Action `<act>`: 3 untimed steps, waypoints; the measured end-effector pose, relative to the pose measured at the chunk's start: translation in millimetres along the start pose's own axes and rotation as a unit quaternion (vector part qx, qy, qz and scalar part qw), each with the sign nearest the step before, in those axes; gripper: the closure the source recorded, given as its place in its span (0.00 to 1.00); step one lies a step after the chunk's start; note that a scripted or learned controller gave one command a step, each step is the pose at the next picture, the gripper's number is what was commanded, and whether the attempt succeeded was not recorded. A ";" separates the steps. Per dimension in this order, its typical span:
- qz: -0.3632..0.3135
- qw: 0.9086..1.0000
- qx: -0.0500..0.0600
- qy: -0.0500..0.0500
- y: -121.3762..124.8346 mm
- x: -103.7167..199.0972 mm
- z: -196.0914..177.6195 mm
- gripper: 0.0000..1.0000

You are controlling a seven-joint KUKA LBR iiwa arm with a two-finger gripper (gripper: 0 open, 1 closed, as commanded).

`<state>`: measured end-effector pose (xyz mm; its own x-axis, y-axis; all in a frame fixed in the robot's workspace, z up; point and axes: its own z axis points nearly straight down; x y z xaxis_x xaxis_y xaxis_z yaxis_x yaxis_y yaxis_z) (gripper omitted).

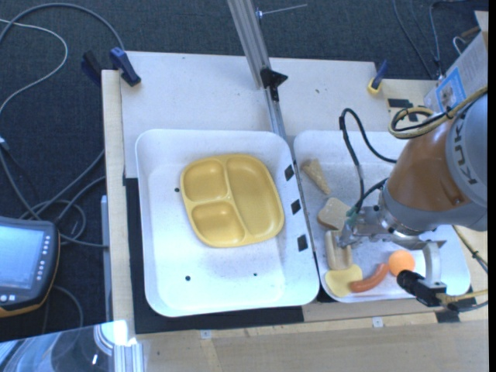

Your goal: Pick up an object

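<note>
On the pale bench [201,84], two shallow white bins sat side by side. The left bin [155,231], filling the middle of the frame, carried a yellow divided plate [231,200] with three compartments, lying flat a little above the bin's centre. The right bin [325,142] lay at the centre right of the frame and held the small objects.

In the right bin's upper part lay a tan cone-shaped piece [315,175]. Below it sat a tan wedge like a slice of bread [333,212]. Further down, a pale stick-shaped piece [332,248] lay just beside the wedge. At the bin's lower edge rested a light yellow piece [339,280], with a reddish sausage-shaped object [370,279] touching its right side and an orange ball [401,263] just to the right of that.

The grey arm [434,177] with its orange band reached in from the right edge of the frame over the right bin. Its end effector [350,231] was low in the bin, right by the bread-like wedge and the pale stick. Whether its fingers were spread or closed could not be told, and nothing could be seen gripped between them.

A metal pole [248,29] rose from the gap between the bins toward the top of the frame.
</note>
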<state>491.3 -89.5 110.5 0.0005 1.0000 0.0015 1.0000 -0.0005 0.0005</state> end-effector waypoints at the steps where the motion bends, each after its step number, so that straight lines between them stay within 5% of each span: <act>1: -0.001 1.000 -0.004 -0.001 4.8 -2.5 -63.3 1.00; 2: -0.001 1.000 -0.003 -0.001 6.7 -2.4 -117.0 1.00; 3: -0.004 1.000 0.000 0.000 21.1 54.4 -109.1 1.00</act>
<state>512.3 -35.3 219.7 -0.0074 1.0000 0.0025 1.0000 0.0074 0.0011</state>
